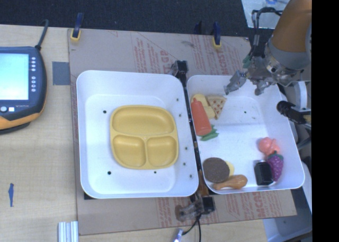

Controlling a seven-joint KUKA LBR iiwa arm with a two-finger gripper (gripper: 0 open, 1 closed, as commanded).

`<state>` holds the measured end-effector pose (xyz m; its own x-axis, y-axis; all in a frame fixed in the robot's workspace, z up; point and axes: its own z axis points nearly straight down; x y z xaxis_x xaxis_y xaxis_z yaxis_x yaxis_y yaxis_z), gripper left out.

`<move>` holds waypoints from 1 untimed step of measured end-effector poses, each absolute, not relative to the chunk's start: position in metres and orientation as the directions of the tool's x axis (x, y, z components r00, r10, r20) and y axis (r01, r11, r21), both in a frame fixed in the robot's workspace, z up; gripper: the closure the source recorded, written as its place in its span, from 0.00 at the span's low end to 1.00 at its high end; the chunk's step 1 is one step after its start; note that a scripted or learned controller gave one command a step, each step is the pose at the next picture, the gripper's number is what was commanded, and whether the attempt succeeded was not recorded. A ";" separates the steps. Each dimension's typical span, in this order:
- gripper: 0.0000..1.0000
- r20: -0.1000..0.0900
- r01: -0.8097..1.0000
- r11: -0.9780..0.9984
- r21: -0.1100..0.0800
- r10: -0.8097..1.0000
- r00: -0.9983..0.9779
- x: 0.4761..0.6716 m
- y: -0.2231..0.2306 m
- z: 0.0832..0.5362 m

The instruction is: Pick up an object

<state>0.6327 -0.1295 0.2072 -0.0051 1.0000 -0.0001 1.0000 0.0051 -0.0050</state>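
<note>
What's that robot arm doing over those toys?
The robot's pincer hangs open over the far end of the right bin, holding nothing. Toy food lies below it: a carrot, a cracker, a brown patty and purple grapes. The left bin holds a yellow divided plate.

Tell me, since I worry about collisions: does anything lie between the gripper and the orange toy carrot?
Nothing visible does. The gripper hovers over the right white bin's far edge; bare bin floor separates it from the orange toy carrot by the left wall.
</note>
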 end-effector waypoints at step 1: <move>0.00 -0.001 1.000 0.007 -0.007 1.000 -0.007 0.656 -0.142 0.117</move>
<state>0.6555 -0.1420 0.1172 -0.0066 1.0000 -0.0007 1.0000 0.0066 -0.0071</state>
